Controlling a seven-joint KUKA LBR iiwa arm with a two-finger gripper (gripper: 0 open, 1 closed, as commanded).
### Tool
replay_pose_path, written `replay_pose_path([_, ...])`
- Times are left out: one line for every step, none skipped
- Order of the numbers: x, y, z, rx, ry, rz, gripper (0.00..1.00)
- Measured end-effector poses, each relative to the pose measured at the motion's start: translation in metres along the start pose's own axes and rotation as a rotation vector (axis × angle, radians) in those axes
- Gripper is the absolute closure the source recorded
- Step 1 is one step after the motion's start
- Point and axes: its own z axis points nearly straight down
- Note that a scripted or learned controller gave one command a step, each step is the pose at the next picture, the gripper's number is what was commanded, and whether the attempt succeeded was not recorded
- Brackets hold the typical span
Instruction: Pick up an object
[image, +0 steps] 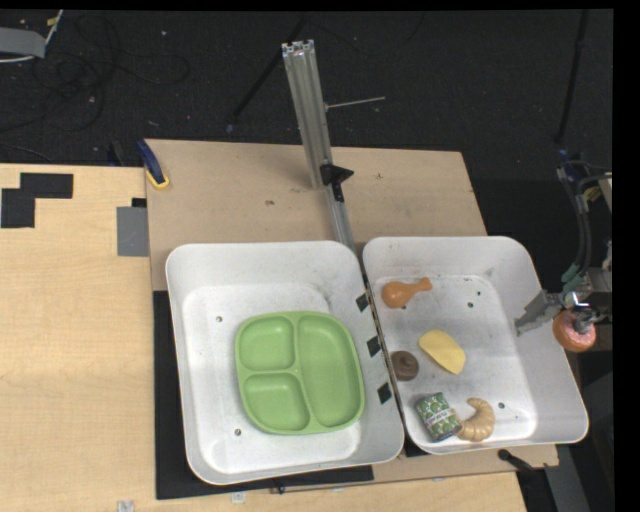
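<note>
Several small objects lie in the right white bin (500, 258). An orange drumstick-shaped toy (405, 292) sits near its far left. Mid-bin lies a yellow wedge (443, 351), with a brown round piece (404, 365) to its left. A green patterned packet (435, 415) and a tan croissant (478, 420) rest by the near rim. My gripper (535, 314) reaches in over the bin's right rim, a grey tip pointing left, with the orange band (577, 332) behind it. It is apart from every object and nothing shows in it.
The left white bin (200, 300) holds a green divided plate (298, 372). A slanted metal post (312, 120) rises behind the bins. A pale wooden bench top (70, 330) lies to the left, and dark floor with cables lies beyond.
</note>
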Motion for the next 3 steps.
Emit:
replay_pose_path([0.0, 0.002, -0.004, -0.009, -0.002, -0.002, 0.0])
replay_pose_path([-0.007, 0.003, 0.057, -0.002, 0.001, -0.001, 0.0])
replay_pose_path([-0.006, -0.003, 0.102, -0.002, 0.001, -0.002, 0.0])
